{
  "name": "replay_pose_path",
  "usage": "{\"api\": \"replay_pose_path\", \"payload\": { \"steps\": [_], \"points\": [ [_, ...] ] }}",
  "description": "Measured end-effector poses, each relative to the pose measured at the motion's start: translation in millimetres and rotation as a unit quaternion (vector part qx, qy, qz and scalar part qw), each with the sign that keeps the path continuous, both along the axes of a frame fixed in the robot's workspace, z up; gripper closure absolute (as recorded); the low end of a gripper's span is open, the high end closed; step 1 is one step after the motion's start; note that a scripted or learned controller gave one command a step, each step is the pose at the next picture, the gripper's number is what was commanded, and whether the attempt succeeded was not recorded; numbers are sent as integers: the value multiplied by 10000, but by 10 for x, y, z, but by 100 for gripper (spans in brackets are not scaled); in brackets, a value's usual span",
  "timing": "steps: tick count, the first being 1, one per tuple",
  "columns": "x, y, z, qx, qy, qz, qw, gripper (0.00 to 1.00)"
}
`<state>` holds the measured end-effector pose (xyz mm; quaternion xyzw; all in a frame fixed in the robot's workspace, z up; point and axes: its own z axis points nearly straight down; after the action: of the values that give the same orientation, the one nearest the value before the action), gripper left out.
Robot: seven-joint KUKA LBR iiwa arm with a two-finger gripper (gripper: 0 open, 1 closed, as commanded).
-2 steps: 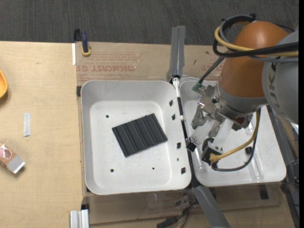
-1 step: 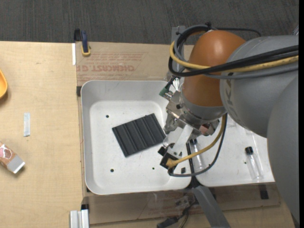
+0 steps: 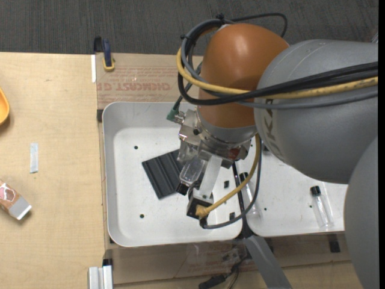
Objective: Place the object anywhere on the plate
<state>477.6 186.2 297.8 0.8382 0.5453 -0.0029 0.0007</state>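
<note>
A dark ribbed flat rectangle (image 3: 161, 173) lies tilted in the left white bin (image 3: 120, 161), near its middle. My gripper (image 3: 195, 176) hangs over that bin under the arm's orange band, right at the rectangle's right end and overlapping its edge. The arm hides that end of the rectangle, so I cannot tell whether the two touch. A clear tube with a black cap (image 3: 319, 206) lies in the right bin (image 3: 289, 221). An orange rim (image 3: 3, 107) peeks in at the far left edge of the bench.
On the wooden bench left of the bins lie a small grey strip (image 3: 34, 158) and a red-and-white packet (image 3: 13, 200). A blue clamp (image 3: 107, 53) stands at the back by the cardboard sheet. The arm's yellow and black cables loop over the seam between the bins.
</note>
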Motion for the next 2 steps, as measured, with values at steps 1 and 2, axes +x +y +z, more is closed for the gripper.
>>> {"api": "replay_pose_path", "payload": {
  "steps": [1,2],
  "points": [
    [0,0,0,0,1,3,10000,0],
    [3,-10,75,-22,22,4,10000,100]
  ]
}}
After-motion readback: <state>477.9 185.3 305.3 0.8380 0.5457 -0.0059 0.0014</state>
